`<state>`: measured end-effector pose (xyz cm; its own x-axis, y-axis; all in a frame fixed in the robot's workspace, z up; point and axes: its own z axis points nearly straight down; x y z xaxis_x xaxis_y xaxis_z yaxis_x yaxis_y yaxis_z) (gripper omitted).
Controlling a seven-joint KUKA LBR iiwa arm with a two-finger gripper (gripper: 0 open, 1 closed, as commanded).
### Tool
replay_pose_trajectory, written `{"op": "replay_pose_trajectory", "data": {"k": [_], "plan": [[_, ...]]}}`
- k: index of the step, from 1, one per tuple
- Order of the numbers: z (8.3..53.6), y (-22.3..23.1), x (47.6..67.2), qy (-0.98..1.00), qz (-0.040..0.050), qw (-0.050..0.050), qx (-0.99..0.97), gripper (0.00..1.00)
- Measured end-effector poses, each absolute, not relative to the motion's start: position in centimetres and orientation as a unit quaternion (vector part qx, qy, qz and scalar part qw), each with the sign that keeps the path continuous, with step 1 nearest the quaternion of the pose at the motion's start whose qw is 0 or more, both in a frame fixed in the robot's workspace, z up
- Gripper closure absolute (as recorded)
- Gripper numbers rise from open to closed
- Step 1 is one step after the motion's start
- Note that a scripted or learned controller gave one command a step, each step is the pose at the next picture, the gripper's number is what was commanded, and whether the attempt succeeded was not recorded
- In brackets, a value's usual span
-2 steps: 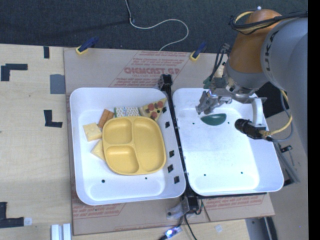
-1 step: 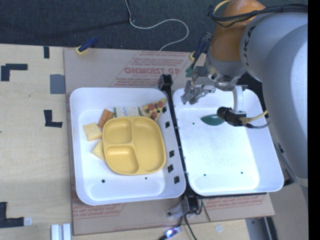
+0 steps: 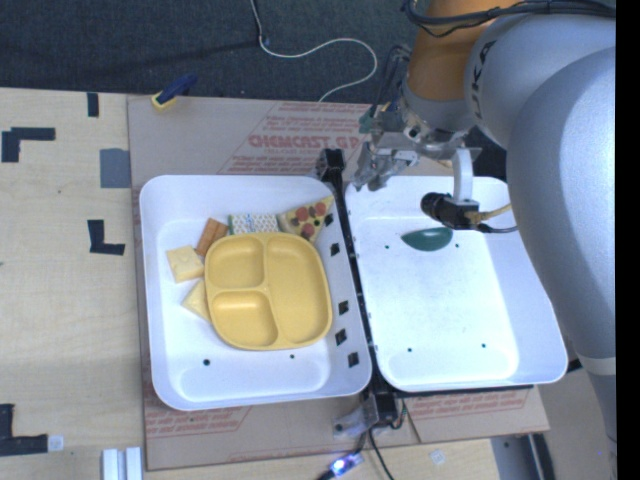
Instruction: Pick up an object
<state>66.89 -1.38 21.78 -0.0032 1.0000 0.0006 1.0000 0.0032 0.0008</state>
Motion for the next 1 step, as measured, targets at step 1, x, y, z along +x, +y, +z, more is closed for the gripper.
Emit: {"op": "replay_pose_trajectory", "data": {"k": [1], "plan": [[22.39,-2.69,66.17,0.707,-0.0011,0.000,0.707,1.00]]}}
